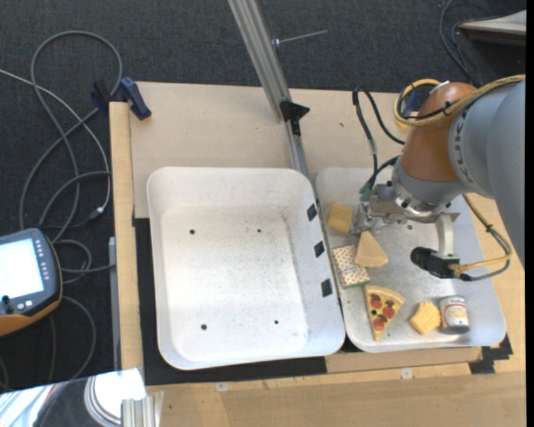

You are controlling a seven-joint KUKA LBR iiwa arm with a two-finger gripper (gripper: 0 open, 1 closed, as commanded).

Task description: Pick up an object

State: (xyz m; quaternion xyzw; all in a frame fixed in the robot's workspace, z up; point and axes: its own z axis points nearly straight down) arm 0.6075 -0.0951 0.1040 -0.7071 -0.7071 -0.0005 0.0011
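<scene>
Claw [367, 218] sits low in the right bin [492, 313] at centre-right of frame, just above a tan wedge [371, 251] and beside a yellow block [340, 219], its opening impossible to tell from here.

Floor [67, 25]: dark grey carpet, ribbed weave, on the far and left sides of the bench. Bench [209, 125]: pale wood top, light edge strip along the left side. Black mat [234, 367] showing at the near edge. Cables [58, 142]: several grey, looped across the floor at left. Blue clamp [133, 97] at the far-left bench corner. Aluminium pole [263, 62] slanting in from the top. Handheld pendant [25, 279] with lit screen, left edge. Lighting even, no hard shadows.
</scene>
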